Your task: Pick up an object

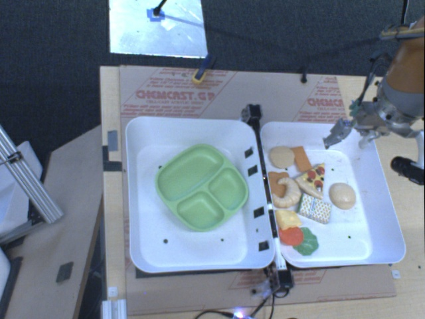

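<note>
A red and green toy vegetable (pixel 298 239) lay near the front edge of the right bin (pixel 382 238), with a yellow piece (pixel 287 218), a patterned square (pixel 314 209), a pizza slice (pixel 312 178), a croissant (pixel 285 188) and a pale bun (pixel 342 195) behind it. A green divided tray (pixel 201 187) occupied the left bin (pixel 143 171). The gripper (pixel 350 133), fingers apart and gripping nothing, hung over the right bin's back edge.

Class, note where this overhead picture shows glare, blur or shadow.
Camera view: glare whitens the metal sheet at top; the end effector looks soft and blurred; the toy food in the right bin stays fairly sharp; the green tray casts only faint shadow.
</note>
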Robot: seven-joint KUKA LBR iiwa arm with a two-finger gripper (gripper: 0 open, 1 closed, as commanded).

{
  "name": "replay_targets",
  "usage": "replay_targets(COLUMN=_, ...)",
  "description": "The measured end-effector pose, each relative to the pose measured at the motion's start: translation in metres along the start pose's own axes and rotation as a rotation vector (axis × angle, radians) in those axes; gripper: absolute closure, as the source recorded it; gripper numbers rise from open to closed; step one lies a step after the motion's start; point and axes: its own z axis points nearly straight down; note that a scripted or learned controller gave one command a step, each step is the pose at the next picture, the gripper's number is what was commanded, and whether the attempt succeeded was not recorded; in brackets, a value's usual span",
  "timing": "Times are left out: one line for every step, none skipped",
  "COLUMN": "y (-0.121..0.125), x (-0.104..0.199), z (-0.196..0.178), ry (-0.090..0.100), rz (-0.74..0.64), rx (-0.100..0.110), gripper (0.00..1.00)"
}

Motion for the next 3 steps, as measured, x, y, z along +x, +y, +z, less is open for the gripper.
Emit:
replay_targets(y=0.002, x=0.000, z=-0.008, ry=-0.002, rz=-0.002, rx=-0.012, gripper=0.00)
replay_targets(y=0.007, x=0.003, z=0.032, ry=-0.002, rz=-0.004, rx=-0.013, gripper=0.00)
replay_targets(y=0.013, x=0.010, z=0.077, ry=-0.002, rz=-0.005, rx=-0.012, gripper=0.00)
